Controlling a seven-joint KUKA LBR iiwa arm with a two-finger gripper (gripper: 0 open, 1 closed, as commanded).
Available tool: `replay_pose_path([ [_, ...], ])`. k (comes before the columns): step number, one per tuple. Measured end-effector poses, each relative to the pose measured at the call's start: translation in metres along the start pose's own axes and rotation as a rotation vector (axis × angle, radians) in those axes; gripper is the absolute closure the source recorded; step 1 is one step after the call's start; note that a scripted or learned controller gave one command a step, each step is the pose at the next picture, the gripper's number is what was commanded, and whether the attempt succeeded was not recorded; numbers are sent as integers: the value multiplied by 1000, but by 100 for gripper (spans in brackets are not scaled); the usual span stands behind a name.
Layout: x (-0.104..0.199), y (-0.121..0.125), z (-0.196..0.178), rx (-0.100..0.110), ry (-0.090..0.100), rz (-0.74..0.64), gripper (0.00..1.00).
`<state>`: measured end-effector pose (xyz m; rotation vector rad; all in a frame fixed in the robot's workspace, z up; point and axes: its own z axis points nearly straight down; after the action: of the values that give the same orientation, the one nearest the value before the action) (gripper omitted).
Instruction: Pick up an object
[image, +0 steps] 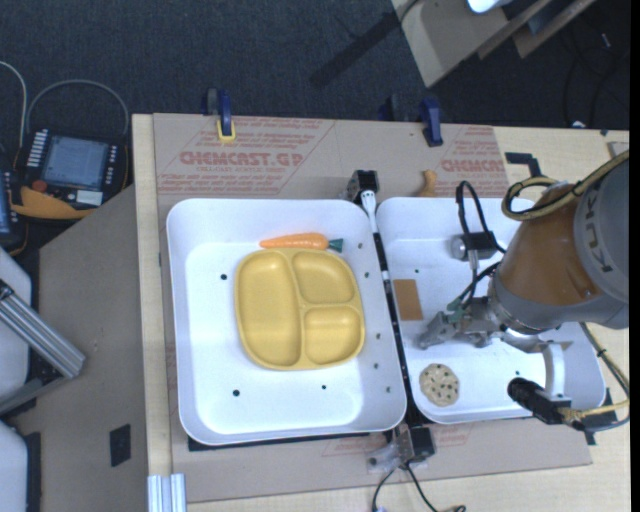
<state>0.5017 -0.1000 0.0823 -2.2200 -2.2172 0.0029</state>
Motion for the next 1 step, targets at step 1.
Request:
replay_pose_path([
  [1,0,1,-13,-6,-1,0,100],
])
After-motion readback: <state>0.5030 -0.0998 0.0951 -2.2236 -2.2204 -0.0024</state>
